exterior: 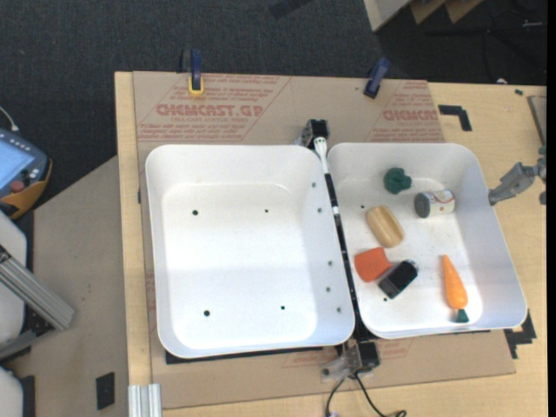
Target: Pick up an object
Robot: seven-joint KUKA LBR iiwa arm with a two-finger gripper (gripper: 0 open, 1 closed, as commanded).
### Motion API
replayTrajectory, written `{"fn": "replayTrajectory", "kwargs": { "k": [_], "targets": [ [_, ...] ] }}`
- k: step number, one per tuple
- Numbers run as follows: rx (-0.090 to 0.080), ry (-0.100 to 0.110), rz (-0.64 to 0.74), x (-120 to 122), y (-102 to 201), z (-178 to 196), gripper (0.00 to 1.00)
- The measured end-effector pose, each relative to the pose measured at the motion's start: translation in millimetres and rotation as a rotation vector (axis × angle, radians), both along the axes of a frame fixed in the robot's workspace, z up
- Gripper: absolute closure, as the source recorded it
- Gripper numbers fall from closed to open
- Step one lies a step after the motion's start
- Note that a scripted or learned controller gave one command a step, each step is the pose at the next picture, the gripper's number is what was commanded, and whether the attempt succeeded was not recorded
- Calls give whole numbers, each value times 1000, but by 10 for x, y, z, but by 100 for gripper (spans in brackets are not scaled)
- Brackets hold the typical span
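1. Right bin [486, 189] gathers every candidate: carrot [453, 287], black block [399, 278], tan loaf [384, 226], green piece [397, 180]; its walls keep them corralled.
2. Gripper [514, 182] hangs just outside that bin's right rim, apart from all objects; its opening cannot be told.
3. Left bin [156, 233] is probably the drop-off.

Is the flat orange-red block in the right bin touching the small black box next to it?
Touching. In the camera view the orange-red block and the black box meet edge to edge with no white bin floor showing between them.
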State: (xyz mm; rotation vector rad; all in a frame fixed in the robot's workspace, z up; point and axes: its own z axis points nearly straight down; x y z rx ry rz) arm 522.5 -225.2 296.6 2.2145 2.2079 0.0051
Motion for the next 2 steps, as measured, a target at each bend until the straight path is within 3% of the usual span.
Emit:
{"fn": "replayTrajectory", "kwargs": {
  "k": [1,2],
  "targets": [
    [-1,-8,6,194,7,1478,0],
    [3,6,4,185,10,1488,100]
  ]
}}
